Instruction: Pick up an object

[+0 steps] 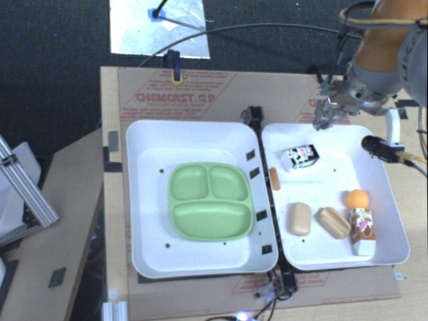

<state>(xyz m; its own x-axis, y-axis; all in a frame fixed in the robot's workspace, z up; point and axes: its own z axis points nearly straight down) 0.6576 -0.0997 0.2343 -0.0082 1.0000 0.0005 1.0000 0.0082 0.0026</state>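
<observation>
Gripper [326, 120] hangs over the right bin's [381, 172] far rim; can't tell jaw state, nothing seen btwn them. Just below it in that bin: small black-and-white carton [300, 156]. Also inside: orange stick [274, 178], two tan bread-like lumps [299, 218], orange ball [358, 199], brown-white box [362, 230]. Left bin [144, 179] holds a smooth green divided plate [210, 201].

Even overhead light, soft shadows, glare on foil sheet [159, 19], slightly grainy
</observation>
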